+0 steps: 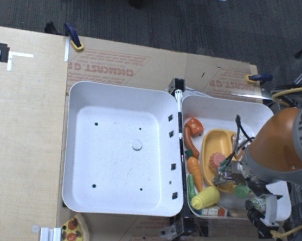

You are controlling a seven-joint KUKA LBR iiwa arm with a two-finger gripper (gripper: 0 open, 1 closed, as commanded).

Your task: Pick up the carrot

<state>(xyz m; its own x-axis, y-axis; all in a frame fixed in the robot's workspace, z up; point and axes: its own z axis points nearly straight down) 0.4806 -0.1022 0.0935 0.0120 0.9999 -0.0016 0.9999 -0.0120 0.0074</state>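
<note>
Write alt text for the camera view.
A grey-and-orange arm reaches from the right over the right bin, crowded with toy food including an orange carrot and a yellow bowl. The left bin sits beside it.

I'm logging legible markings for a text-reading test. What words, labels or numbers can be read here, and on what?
"KU", white letters on the arm's orange band, cut off by the picture's edge.
Red print on the cardboard under the bins, upside down: roughly "CHEMCAST GP", partly blurred, printed twice.
Label on the box in the right bin: too small to read.
</note>
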